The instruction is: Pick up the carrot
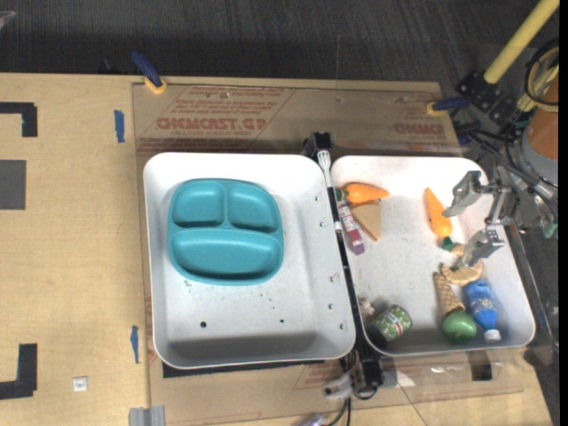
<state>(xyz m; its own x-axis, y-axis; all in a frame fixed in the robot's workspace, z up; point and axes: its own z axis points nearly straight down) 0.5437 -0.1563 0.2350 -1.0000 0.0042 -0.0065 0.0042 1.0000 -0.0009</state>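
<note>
Down at the near edge of the right bin [417, 171] sat a green can [391, 321], a green round fruit [459, 327] and a blue bottle [483, 305], packed close together. Up the bin, the carrot [435, 215] lay against the white floor, orange with a green stub at its near end, and a 2nd orange piece [365, 191] rested near the divider beside a tan wedge [367, 220]. Over it all hung the gripper [477, 216], fingers spread wide, nothing between them, sitting just right of the carrot. The left bin [169, 309] carried a teal divided tray [226, 230], well apart from the action. Now, the worry: those fingers looked offset to the carrot's right, so a straight drop could pinch air or nudge the carrot sideways. And with 2 orange things in there, a grab at the wrong 1 seemed a real danger.
</note>
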